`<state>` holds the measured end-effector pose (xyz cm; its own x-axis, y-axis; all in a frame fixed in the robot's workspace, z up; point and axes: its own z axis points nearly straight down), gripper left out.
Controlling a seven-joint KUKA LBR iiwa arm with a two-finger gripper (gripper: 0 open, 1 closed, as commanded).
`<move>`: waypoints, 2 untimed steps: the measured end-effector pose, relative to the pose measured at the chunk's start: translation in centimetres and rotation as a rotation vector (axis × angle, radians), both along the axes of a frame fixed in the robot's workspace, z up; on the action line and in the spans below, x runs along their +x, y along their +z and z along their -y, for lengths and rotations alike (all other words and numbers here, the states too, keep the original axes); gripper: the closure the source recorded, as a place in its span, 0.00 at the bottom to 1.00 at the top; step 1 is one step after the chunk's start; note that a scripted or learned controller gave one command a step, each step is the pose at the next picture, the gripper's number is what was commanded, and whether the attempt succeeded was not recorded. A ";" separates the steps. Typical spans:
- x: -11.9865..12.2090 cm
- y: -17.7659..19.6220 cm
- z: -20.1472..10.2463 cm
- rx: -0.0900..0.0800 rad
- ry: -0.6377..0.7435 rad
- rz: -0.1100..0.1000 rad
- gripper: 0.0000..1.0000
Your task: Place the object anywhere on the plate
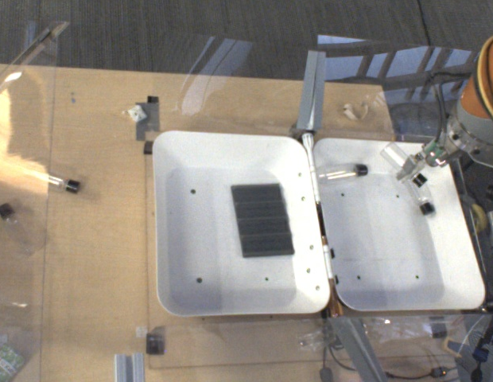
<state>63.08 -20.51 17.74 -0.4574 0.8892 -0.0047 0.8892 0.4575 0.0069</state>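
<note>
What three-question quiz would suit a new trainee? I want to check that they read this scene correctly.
1. True or false: the dark ridged plate lies in the left bin.
2. What lies in the right bin near the divider? A) a clear vial with a black cap B) a spoon C) a sponge
3. Fill in: the gripper is above the ____ bin.

Key: 1 true; 2 A; 3 right.
</note>
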 end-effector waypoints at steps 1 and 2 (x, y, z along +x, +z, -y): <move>1.5 -2.7 -4.3 0.003 -0.594 -0.004 1.00; 3.8 4.0 -8.9 0.006 -1.424 -0.005 1.00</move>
<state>66.91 -11.57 21.74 0.8125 0.5829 0.0001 0.5829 -0.8125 0.0013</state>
